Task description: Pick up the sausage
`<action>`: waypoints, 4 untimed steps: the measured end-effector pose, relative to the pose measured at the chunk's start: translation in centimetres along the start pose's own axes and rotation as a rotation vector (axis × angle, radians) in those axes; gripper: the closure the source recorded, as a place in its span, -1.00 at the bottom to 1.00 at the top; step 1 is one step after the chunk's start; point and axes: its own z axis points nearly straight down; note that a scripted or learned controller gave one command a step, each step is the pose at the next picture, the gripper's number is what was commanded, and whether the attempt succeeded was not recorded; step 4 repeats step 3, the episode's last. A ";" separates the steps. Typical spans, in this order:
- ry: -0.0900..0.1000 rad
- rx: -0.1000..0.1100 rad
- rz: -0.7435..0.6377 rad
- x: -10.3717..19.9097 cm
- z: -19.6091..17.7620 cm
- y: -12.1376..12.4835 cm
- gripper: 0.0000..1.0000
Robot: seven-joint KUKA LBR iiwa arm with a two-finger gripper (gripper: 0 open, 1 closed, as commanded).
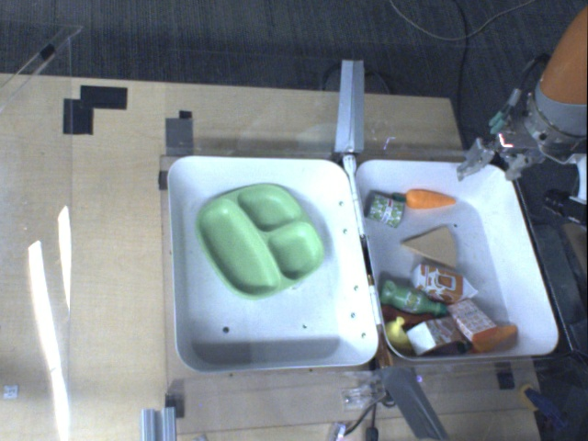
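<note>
Two bins are set side by side on the bench, and a divided plate is placed in the left bin. In the right bin, a carrot is laid at the far end beside a can, a wedge at the middle, and a bottle with packets is crowded at the near end. The gripper is positioned over the right bin's far right corner.

We're looking down on a robotics lab: a wooden desk bearing two white bins, a metal divider post, loose cable trailing across dark carpet.
</note>
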 end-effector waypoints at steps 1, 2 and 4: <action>-0.001 -0.002 0.096 0.7 11.6 -2.7 -1.00; 0.000 -0.004 0.243 2.1 11.4 -13.1 -1.00; 0.000 -0.001 0.616 1.9 11.6 -5.7 -1.00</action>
